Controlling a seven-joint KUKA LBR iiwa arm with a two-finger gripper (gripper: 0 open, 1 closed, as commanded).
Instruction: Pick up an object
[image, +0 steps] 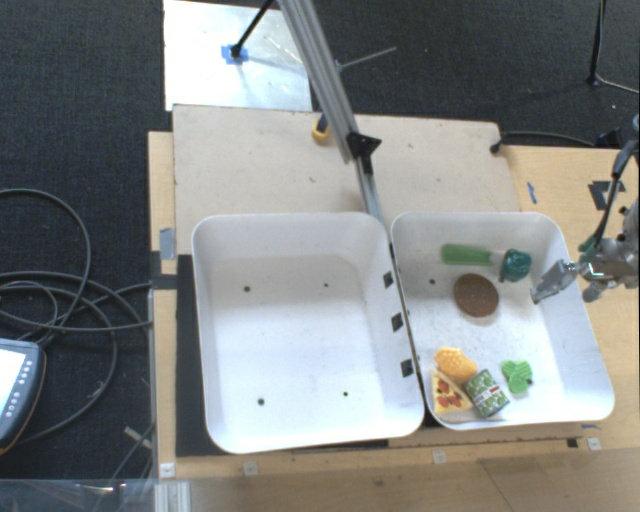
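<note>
Objects for picking all lie in the right bin (575, 330); take that bin as your reference. A green-handled tool with a teal head (487, 259) lies flat toward its far wall. A brown disc (476, 295) rests just nearer than the tool, apart from it. Against the near wall you have a cluster: a yellow piece (455, 362), a red-and-yellow wedge (449, 392), a green can (488, 392) on its side and a small green piece (517, 375). The wedge and can appear to touch, so a grasp there risks disturbing neighbours.

Your gripper (572, 277) hangs over the bin's right wall, level with the brown disc and well clear of the cluster. You cannot tell from this view whether its pincer is spread or pressed together, and nothing is visible between its tips. I judge the pick not yet made. The disc and tool are the nearest candidates; the disc lies low and may be hard to pinch. The left bin (215, 330) plays no part here.
</note>
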